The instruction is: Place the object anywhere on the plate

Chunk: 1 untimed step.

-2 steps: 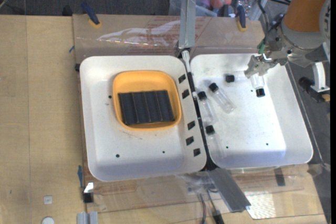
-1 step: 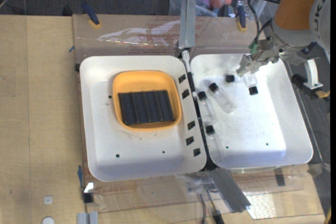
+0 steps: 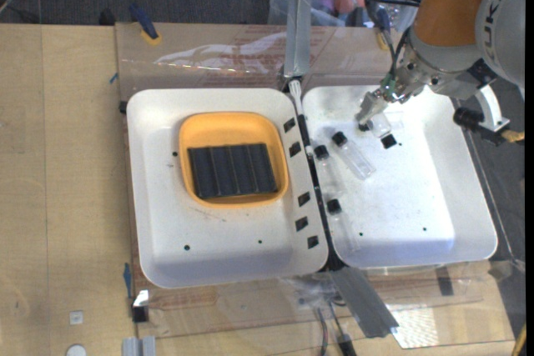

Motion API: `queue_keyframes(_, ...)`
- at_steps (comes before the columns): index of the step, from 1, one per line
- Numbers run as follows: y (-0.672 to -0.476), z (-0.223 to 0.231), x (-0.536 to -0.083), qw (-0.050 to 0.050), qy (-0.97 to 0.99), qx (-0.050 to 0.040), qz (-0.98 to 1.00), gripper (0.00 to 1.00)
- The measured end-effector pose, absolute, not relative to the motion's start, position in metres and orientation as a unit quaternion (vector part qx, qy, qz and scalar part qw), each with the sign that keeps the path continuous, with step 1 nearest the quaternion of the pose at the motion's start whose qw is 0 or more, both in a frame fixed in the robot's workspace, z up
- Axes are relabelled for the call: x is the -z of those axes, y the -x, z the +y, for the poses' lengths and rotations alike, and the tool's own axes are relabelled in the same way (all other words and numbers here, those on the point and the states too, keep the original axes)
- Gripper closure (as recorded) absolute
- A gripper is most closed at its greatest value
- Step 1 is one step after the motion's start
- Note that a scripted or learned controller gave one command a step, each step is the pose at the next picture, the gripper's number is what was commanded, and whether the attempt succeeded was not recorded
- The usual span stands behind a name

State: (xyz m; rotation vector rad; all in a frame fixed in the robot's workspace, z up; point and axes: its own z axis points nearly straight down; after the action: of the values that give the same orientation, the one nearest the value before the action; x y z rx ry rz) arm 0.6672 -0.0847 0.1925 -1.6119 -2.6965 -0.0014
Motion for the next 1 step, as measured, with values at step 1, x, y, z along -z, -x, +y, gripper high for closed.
queue_keyframes(1,-0.6675,-0.0643,-0.2391,-0.003,0.463,0.0012,-0.887,1.0)
